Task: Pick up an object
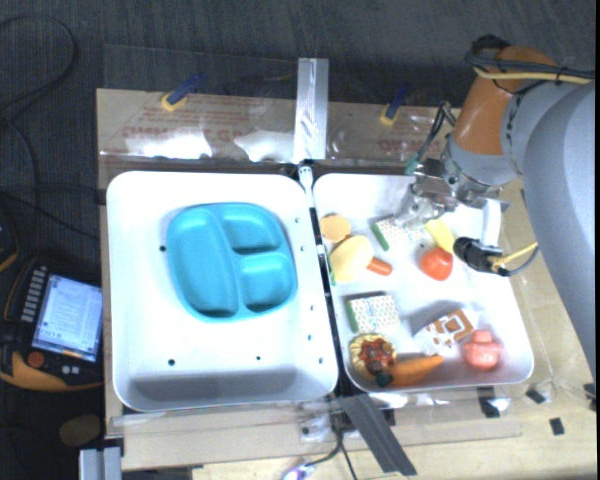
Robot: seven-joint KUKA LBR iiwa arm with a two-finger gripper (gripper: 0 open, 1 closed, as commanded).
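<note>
over right bin (515, 353) | claw (417, 208) blurred above green-white block (390, 234) | finger gap unreadable

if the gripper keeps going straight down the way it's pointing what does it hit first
Probably the green-and-white block just under the gripper in the right bin; depth is unclear from above.

Right bin (515, 318) crowded with toys, gaps narrow; left bin (140, 298) open around blue tray (230, 258).

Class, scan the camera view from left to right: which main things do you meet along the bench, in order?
Blue divided tray → green patterned box → red tomato → pink toy → orange band of the arm.
</note>
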